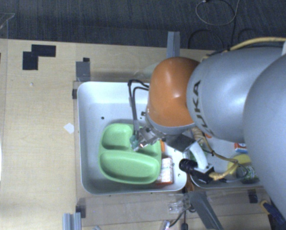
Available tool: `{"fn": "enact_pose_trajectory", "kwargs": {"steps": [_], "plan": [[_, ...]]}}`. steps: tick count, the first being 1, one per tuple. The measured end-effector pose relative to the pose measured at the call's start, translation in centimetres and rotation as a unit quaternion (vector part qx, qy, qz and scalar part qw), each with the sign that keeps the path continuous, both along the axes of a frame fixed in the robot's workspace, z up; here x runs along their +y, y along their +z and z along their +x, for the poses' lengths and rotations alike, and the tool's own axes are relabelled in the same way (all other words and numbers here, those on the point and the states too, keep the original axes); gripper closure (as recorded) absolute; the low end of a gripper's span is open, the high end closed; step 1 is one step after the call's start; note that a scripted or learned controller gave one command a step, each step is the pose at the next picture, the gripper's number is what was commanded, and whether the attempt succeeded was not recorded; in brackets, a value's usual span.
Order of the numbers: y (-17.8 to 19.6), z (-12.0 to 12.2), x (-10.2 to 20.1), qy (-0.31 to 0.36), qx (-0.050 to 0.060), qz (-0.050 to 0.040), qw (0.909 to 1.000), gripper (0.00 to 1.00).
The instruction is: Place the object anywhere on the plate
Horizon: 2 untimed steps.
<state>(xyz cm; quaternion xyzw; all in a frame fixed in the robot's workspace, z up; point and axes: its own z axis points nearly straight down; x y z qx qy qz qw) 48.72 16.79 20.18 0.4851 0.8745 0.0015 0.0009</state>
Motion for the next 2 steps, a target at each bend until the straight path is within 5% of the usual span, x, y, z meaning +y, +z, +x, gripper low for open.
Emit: {"fn": "enact_pose_trajectory", "kwargs": {"steps": [1, 2], "plan": [[-1.7, 0.1, -8.0, 0.027, -0.001, -0.0002, 0.9996, 1.00], [-3.0, 0.0, -3.4, 0.053, -0.001, -0.0001, 0.9986, 1.00]]}}
